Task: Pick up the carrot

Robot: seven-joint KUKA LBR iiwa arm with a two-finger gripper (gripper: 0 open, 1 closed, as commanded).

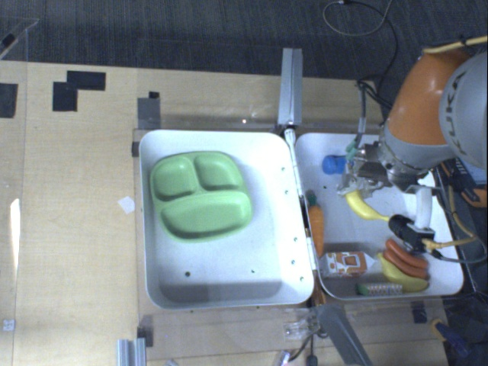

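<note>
You're not there yet: the carrot (316, 228) lies untouched against the bin wall, down-left of your gripper (355, 183), which hovers over the banana (364, 207). Its grip state I can't tell.

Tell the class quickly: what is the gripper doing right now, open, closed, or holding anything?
Gripper: cannot be told; it hangs over the right white bin beside the yellow banana, apart from the orange carrot.

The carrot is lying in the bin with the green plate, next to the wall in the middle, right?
Not quite. The camera view shows the carrot in the other bin, the right one, with the banana. It does lie next to the wall in the middle. The green plate has the left bin to itself.
</note>
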